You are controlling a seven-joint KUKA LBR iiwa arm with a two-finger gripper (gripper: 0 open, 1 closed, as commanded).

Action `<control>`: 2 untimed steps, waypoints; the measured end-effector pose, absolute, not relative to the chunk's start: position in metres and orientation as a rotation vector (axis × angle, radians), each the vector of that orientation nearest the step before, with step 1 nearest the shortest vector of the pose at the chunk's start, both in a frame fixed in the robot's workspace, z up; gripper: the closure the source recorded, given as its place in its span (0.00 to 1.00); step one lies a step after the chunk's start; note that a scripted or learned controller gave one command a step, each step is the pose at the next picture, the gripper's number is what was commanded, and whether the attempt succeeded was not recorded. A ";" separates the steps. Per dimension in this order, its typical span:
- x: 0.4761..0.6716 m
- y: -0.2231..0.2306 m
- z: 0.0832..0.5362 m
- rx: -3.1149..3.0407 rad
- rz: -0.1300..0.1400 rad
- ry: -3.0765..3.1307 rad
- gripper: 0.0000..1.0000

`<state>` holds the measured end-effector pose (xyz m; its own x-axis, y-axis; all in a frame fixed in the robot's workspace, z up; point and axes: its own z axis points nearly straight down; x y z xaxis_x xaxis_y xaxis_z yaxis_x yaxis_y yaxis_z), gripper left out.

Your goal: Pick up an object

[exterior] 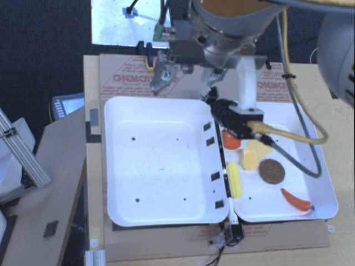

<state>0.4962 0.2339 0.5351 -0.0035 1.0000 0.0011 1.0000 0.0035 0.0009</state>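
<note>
Hanging high over the far rim of the left bin [119, 107]: the pincer [184, 83], spread wide, with nothing between the fingers [161, 80]. Raised like that, probably, to clear the bin walls while travelling. Not yet over anything worth taking.

Gathered in the right bin [327, 201], near its inner wall: an orange piece [231, 143], a pale yellow block [250, 160], a brown round cookie [272, 171], a yellow corn cob [234, 180] and a red pepper [295, 199]. Any of these would serve as the thing to pick up.

- Corn cob lying lengthwise just beside the divider between the bins; awkward, since one finger would have little room against the wall.
- Block and cookie touching or nearly so; likely to get nudged together by a closing grip.
- Pepper lying apart toward the near corner, thin and tapered; free on both sides, but easy to miss.
- Orange piece partly tucked under a black box [239, 119] fixed to the arm, so hard to judge.

Trailing from that box across the right bin: a yellow cable [294, 139], slack enough to follow the wrist.

Both bins set side by side on the desk [91, 82], over printed cardboard, presumably to keep strays from rolling off.

Judged from this: task at its start. Next, a shift rightward, then straight down over one item, fingers kept wide.
</note>
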 end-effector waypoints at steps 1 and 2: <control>0.525 0.234 0.535 -2.222 -0.004 -2.223 0.00; 0.524 0.234 0.546 -2.220 -0.007 -2.225 1.00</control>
<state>0.5245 0.2343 0.5463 -0.0021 1.0000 0.0022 1.0000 0.0021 0.0043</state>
